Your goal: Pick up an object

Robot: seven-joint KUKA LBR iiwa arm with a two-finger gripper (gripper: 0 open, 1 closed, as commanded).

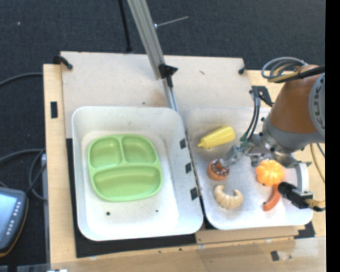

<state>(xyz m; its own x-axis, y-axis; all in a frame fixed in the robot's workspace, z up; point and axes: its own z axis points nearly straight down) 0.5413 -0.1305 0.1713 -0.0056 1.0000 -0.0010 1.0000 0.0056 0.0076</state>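
The gripper [236, 154] hangs low over the right bin [215, 220], beside the donut [219, 169]; whether it is gripping, I cannot tell. The bottle [217, 137] lies near.

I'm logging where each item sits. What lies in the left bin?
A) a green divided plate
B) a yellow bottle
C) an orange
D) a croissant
A: the green divided plate lies alone in the left bin; the bottle, croissant and orange are in the right one.

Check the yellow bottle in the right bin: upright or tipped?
Tipped. The yellow bottle lies on its side on the right bin floor, nozzle pointing left.
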